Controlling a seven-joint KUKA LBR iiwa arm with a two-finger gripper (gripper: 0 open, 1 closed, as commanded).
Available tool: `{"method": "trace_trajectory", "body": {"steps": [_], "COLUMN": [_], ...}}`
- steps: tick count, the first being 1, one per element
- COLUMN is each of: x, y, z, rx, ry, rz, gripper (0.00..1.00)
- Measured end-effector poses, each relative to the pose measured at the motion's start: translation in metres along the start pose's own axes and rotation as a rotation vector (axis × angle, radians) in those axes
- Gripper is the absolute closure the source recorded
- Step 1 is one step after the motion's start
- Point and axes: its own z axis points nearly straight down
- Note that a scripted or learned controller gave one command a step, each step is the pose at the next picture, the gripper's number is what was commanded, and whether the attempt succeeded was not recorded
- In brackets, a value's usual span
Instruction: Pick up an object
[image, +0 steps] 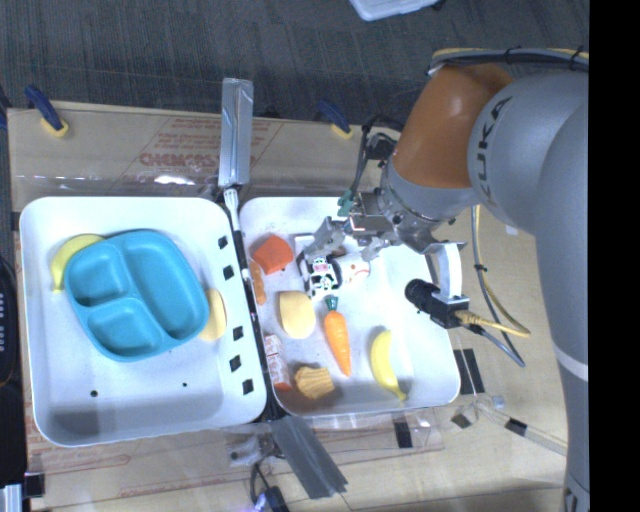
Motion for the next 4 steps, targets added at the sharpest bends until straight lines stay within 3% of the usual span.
{"method": "trace_trajectory", "body": {"steps": [1, 2, 3, 4], "x": [-0.013, -0.014, -0.013, 0.075], "y": [0.039, 0.04, 0.04, 0.045], "z": [0.149, 0.147, 0.138, 0.046], "rx": [0.001, -0.001, 0.002, -0.009], "ry": [0.0, -0.001, -0.001, 0.001], "rz": [0.026, 0.026, 0.02, -0.068], "gripper": [0.0, 0.0, 1.0, 1.0]}}
